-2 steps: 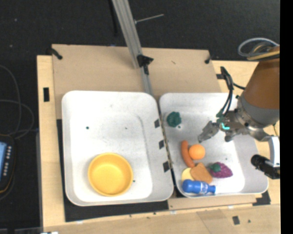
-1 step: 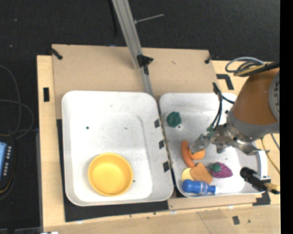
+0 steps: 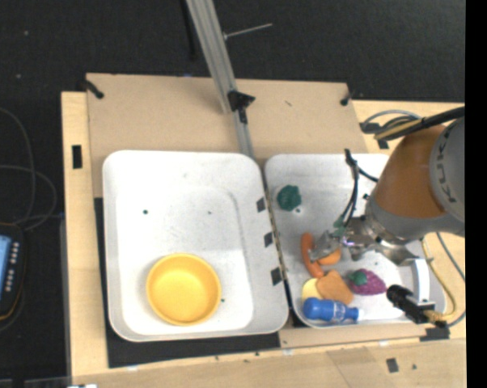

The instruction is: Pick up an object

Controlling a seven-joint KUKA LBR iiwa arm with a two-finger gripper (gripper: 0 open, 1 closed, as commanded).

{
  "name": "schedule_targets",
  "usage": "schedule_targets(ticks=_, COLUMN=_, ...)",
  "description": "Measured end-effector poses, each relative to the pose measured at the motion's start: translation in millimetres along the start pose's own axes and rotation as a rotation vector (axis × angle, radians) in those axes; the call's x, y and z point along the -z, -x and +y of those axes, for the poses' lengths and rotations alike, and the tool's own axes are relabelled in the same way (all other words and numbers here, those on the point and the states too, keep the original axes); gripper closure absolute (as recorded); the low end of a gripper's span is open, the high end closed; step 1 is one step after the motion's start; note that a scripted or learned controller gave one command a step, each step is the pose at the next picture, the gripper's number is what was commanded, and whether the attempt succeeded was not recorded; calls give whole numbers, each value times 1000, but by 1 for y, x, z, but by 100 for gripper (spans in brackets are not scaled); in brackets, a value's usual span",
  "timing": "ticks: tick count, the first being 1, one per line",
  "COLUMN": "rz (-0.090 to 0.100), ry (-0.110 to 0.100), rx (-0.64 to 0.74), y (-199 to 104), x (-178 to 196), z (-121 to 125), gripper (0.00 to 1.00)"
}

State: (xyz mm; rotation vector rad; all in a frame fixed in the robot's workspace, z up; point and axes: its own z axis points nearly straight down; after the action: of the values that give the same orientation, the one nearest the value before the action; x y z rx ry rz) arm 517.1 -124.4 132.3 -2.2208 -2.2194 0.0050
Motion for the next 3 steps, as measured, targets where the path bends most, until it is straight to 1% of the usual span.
schedule_targets(ticks=1, rz=-1, ry=4, rx=0, y=1, x=-32, z=0, gripper=0)
schedule_targets(ticks=2, rz=1, ry=8, rx=-4, y=2, x=-21, z=2, gripper=100)
schedule_targets(ticks=3, rz=0, ry=10, rx=4, y=-2, x=24, z=0, gripper=100)
